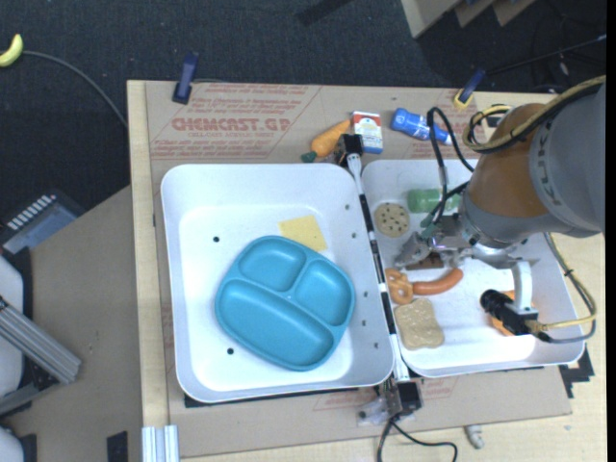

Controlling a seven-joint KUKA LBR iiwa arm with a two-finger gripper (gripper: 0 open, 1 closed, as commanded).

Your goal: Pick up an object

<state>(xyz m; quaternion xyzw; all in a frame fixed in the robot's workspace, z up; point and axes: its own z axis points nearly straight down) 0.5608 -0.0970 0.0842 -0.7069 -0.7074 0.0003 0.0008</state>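
Crowding risk: grey two-finger gripper [430,248] hovering over orange-red toy sausage [435,282], finger state impossible telling.
Risking nudging tan bread-shaped slice [420,324] or round perforated cracker [391,218] instead of grasping.

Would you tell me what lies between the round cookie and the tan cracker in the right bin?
In the camera view, the sausage lies between the cookie and the cracker.

One fixed camera looks down at a slant on both white bins [183,287], bench in full view

A pale wooden tabletop [241,123] printed with red lettering stands on dark blue-grey carpeted floor [87,27]; a thin grey cable [82,75] trails across that floor.
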